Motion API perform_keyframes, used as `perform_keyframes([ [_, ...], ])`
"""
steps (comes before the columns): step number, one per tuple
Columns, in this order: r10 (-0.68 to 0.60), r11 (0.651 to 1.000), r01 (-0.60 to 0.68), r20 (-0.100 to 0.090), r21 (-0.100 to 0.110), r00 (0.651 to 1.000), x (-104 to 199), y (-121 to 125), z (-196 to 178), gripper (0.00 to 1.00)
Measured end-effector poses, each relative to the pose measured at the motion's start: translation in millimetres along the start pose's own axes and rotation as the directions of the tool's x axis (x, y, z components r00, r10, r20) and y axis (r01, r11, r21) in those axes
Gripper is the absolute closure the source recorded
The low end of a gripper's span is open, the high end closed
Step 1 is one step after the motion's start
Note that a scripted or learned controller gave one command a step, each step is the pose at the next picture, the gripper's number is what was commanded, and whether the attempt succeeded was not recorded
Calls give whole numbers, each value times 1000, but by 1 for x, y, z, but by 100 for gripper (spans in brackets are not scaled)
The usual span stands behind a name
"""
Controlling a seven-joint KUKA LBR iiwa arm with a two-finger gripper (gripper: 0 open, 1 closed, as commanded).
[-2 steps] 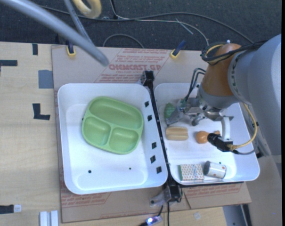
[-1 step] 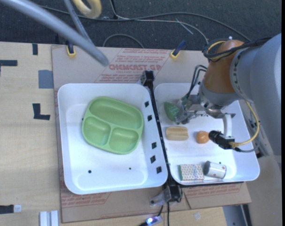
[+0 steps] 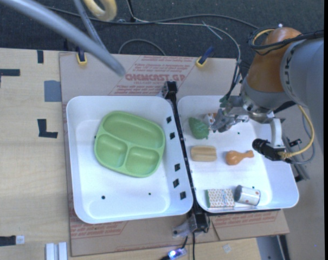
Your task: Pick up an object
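1. The single camera view looks down at a slant on a pale wooden bench (image 3: pixel 23 161) with a sheet of brown cardboard (image 3: pixel 147 77) lying on it, printed with red lettering.
2. Two shallow white plastic bins sit side by side on the cardboard, touching along a black central divider (image 3: pixel 177 145). Both have smooth, glossy walls and rounded corners.
3. The left bin (image 3: pixel 82 199), in the middle of the frame, holds a light green plastic tray (image 3: pixel 130 143) with rounded corners and three moulded compartments. It lies flat and slightly rotated.
4. The right bin (image 3: pixel 277 191) holds several small things, well apart from one another.
5. A dark green, bumpy, rounded lump (image 3: pixel 198 127) lies in the bin's upper left area, near the divider.
6. Just below it lies a tan block (image 3: pixel 203 154) shaped like a small bread loaf.
7. To its right is an orange, pear-shaped piece (image 3: pixel 238 156) with a narrow neck.
8. Along the bin's lower edge lie a flat, speckled green-and-white box (image 3: pixel 220 198) and, touching it on the right, a short silver cylinder (image 3: pixel 247 195) on its side.
9. The grey arm (image 3: pixel 299 69), with its smooth orange band, fills the upper right of the frame.
10. Its gripper (image 3: pixel 220 121) hangs low over the right bin, just beside the green lump. Whether its fingers are spread or closed cannot be told, and nothing is visibly held.
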State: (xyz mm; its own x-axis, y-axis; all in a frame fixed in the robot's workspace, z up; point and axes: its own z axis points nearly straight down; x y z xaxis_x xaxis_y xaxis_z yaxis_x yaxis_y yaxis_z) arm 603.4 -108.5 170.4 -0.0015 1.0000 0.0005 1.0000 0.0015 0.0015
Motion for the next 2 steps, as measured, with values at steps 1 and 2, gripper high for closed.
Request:
perform_keyframes([
  [1, 0, 1000, 0, 0, -2, 1000, 0, -2, -43, 100],
  [2, -1, 1000, 1, 0, -2, 1000, 0, 9, -93, 100],
])
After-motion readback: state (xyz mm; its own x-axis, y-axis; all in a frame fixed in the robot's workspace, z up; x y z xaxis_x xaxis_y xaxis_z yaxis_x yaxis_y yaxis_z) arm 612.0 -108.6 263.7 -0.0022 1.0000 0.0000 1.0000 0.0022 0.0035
